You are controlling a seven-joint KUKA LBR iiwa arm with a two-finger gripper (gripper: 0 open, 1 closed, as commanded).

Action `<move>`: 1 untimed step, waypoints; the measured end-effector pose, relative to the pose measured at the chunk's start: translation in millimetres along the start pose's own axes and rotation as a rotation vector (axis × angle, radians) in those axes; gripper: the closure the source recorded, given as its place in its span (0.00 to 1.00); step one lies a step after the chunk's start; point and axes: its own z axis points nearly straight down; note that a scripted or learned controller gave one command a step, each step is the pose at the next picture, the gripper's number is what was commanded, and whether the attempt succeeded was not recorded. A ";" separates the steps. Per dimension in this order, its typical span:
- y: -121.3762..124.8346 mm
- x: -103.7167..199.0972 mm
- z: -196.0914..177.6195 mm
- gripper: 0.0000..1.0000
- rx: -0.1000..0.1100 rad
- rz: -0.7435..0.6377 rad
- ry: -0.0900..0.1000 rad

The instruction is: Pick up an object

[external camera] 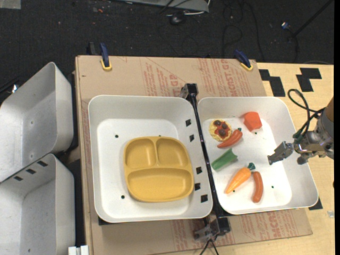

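Note:
The right bin (281, 110) holds several toy foods. An orange block (252, 120) lies at the back, with a small pizza slice (218, 127) and a red chili (231, 138) to its left. Nearer the front are a green pepper (224, 160), a carrot (237, 179) and a reddish sausage (257, 186). My gripper (287, 152) reaches in over the right bin's right side, above bare bin floor. It is to the right of the carrot and sausage and touches none of the foods. Nothing shows in its grasp.
A yellow divided plate (158, 169) lies in the left bin (101, 116). A black divider (201, 147) runs between the bins. The cardboard bench top (159, 73) extends behind them. White bins (32, 121) stand off to the left, and a cable (300, 102) loops near the arm.

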 end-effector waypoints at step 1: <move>2.8 0.6 -6.1 0.00 -0.012 -0.004 -0.003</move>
